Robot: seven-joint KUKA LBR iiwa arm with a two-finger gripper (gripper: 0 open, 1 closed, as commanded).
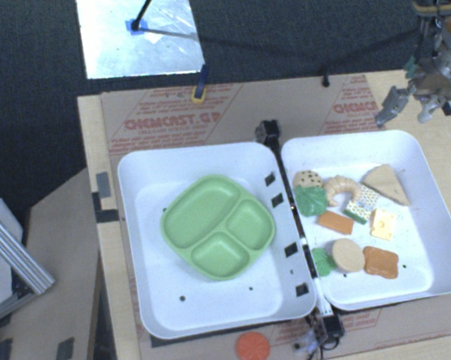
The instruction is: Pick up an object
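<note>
— Hovering at the upper right, the gripper hung above the worktop, just outside the far right corner of the right bin. How did its fingers stand?

— Spread apart, grasping nothing; both grey tips pointed down and to the left, with clear space between them.

— And the things to pick up?

— All lay in the right bin, well apart from the gripper. A tan wedge sat nearest the far side, with a chocolate-chip cookie and a pale curled pastry to its left. A green leafy piece lay beside the divider, an orange block just below it. A small checkered packet and a yellow cheese slice lay in the middle. Nearer the front were a round tan disc, a smaller green piece touching it, and a brown toast slice.

— What was in the left bin?

— A green divided plate with three compartments, lying flat.
</note>
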